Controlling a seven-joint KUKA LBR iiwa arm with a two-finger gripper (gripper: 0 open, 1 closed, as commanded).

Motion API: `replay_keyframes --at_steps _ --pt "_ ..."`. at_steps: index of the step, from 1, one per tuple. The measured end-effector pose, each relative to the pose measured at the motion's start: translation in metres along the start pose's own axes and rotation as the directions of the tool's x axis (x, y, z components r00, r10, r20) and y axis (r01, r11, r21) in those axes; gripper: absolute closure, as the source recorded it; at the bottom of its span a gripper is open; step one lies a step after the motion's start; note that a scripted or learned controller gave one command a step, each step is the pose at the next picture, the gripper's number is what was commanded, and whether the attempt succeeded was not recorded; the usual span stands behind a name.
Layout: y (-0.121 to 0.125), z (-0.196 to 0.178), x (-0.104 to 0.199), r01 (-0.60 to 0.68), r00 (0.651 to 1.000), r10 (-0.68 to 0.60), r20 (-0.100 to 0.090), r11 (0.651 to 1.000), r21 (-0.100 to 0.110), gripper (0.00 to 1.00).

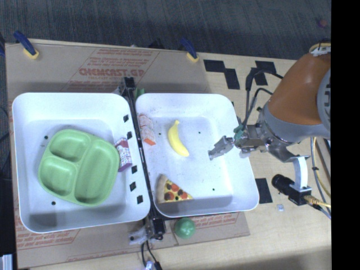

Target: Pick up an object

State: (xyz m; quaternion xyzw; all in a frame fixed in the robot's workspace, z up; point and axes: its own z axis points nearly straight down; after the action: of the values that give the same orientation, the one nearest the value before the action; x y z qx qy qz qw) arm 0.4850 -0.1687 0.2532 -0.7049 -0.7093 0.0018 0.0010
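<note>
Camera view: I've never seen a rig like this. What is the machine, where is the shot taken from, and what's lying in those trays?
One fixed camera looks down at a slant on a bench. The grey-and-orange shape on the right is a robot arm; its end effector hangs over the right bin, with nothing visibly held. That bin holds a banana, a pizza slice toy and a small packet. The left bin holds a green divided plate and a small wrapper. A green ball lies outside on the cardboard.
</note>
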Motion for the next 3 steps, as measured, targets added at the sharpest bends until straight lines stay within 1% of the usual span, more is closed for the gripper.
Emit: replay_keyframes --at_steps 1,2,3 --pt "0.0 0.0 0.0 0.0 1.0 0.0 0.0 1.0 -0.001 0.0" --pt "-0.007 0.05 0.153 0.004 1.0 -0.004 -0.002 1.0 -0.002 0.0" --pt "0.064 0.104 0.073 -0.003 1.0 0.003 -0.001 1.0 0.0 0.0"
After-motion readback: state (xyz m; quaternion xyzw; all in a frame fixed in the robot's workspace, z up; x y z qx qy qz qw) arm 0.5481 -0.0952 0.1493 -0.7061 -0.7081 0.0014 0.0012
